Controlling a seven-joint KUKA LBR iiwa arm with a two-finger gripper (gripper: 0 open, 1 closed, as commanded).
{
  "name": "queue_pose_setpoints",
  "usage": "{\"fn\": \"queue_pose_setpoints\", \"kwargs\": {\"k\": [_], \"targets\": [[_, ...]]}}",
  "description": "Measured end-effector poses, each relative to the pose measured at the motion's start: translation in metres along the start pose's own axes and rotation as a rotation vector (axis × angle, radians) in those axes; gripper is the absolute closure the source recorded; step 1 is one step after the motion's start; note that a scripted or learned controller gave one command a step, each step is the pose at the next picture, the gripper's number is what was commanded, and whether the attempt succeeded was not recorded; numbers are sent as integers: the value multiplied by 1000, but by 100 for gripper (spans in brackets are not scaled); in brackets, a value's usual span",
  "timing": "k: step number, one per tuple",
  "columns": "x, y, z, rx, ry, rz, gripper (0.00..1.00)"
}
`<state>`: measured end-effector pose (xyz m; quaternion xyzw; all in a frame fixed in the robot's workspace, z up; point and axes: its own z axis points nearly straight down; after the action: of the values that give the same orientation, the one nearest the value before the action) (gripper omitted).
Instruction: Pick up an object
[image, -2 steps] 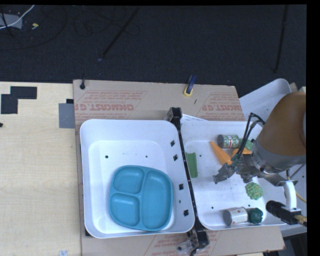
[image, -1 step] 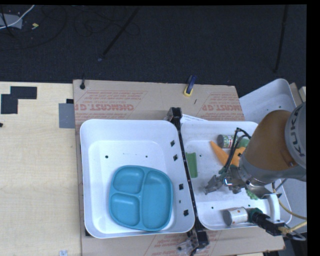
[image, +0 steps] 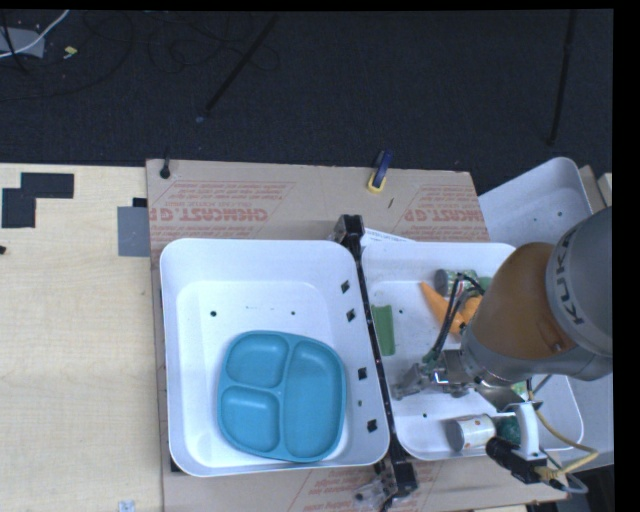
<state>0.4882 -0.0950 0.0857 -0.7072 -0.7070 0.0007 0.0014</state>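
Here, the arm (image: 545, 310) reaches over the right bin (image: 420, 440), its gripper (image: 415, 380) low near the divider (whether it is wide or narrow, I cannot tell). An orange object (image: 440, 300) and a green strip (image: 383, 330) lie in that bin; a blue plate (image: 283, 395) with 3 compartments sits in the left bin (image: 250, 270).

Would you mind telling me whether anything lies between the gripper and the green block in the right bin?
Nothing visible does. The gripper sits low in the right bin, and the green block lies just beyond it beside the divider, with bare bin floor between them. The orange object lies off to the side.
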Motion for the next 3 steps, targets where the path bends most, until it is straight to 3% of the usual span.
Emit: {"fn": "queue_pose_setpoints", "kwargs": {"k": [1,2,3], "targets": [[-2,0,-12,0,1,8,100],[-6,-7,-71,-4,-1,5,100],[-7,3,-128,-6,-1,0,100]]}}
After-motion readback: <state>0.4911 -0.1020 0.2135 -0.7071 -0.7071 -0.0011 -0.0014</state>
